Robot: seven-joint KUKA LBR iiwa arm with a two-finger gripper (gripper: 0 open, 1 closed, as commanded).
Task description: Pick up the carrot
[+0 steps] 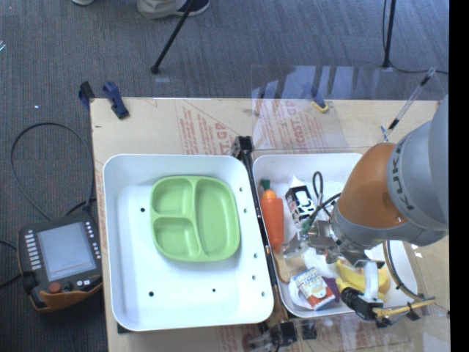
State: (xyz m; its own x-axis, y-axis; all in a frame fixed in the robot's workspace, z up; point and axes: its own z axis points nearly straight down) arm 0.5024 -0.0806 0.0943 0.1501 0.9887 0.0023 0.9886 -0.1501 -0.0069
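Note:
The orange carrot [273, 218] with a green top lies lengthwise along the left wall of the right bin [311, 157], its tip pointing toward the front. My gripper [308, 240] hangs low in the same bin, just right of the carrot's lower half and apart from it. The grey arm with its orange band [370, 193] covers the bin's right half. Nothing shows as held.
A small juice carton [314, 286] and a yellow banana [360, 277] lie at the right bin's front. A black-and-white packet [298, 199] sits beside the carrot. The left bin [132, 270] holds a green divided plate [196, 218]. A teach pendant [62, 257] lies on the floor at left.

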